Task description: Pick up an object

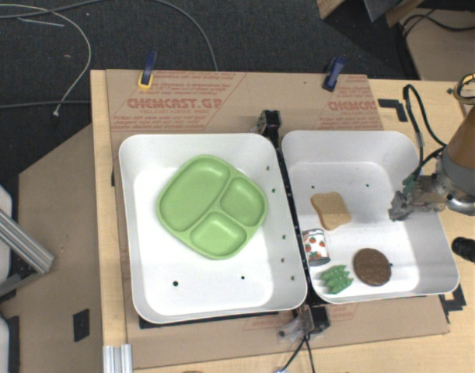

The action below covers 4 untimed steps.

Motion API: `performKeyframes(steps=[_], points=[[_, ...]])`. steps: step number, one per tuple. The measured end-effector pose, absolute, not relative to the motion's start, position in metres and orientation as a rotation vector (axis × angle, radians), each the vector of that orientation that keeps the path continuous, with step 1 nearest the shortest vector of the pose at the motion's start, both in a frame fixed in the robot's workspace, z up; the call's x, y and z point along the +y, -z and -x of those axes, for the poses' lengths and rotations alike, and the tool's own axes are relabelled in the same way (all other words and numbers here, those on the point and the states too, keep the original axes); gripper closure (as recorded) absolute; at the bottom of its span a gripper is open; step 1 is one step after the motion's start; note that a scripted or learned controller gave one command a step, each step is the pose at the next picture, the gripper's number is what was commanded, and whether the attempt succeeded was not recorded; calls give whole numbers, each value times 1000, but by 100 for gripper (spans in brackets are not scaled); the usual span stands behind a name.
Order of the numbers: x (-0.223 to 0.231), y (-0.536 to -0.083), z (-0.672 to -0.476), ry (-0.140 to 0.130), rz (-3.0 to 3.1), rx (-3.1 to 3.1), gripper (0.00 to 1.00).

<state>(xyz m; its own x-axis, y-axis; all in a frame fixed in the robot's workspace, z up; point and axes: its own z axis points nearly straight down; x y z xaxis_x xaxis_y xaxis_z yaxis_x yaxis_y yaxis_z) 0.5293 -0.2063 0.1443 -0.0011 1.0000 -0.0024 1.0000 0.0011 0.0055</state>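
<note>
Camera view: cardboard-covered bench (221,99), perhaps dark carpet (221,22) beyond.

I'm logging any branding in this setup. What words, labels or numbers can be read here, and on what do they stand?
"CHEMCAST GP", red print, partly blurred, on the brown board behind the left bin.
The same red print on the board behind the right bin: too blurred to read surely.
Small can in the right bin: patterned label, too small to read.
</note>
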Motion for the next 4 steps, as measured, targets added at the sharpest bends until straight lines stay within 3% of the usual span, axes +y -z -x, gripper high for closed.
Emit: performKeyframes(steps=[2, 4], points=[[-202, -265, -531, -6, -2213, 2218, 100], [-104, -259, -526, -2, -2217, 2231, 100]])
